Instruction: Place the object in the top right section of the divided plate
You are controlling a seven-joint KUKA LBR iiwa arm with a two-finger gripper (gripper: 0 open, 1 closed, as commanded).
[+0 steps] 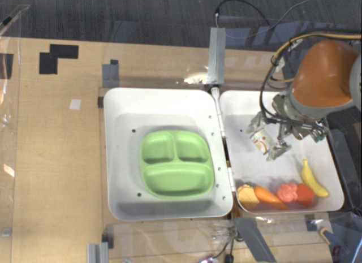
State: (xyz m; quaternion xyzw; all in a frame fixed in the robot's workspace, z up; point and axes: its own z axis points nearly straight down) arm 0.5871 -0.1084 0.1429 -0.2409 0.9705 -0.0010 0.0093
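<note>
Camera view, pincer first: lowered into the right bin under the orange-banded wrist, fingers spread apart and set either side of a small white-and-orange object. Looks open rather than clamped; no clear squeeze on the object, so not to be counted as held. Straddling stance probably chosen so that closing brings both fingers onto the object's sides at once.

Object itself lying on the bin floor, in the upper middle of that bin, well apart from the other toys. Handy spot for a grasp: nothing crowding the fingers.

Further out, along the near wall of the same bin: toy banana nearest the arm's side, then a red-orange round piece, a pink-red knobbly fruit, a toy carrot and a pale yellow piece, touching or nearly so in a row. Likely slid there together, out of the way.

Across the divider, left bin carrying the green divided plate, flat and central. Target, the top right section, on the side nearest the divider, so only a short carry leftward once a grip is made. Judged stage: grasp not yet made, placement not begun.

Both bins sitting on the wooden worktop.
</note>
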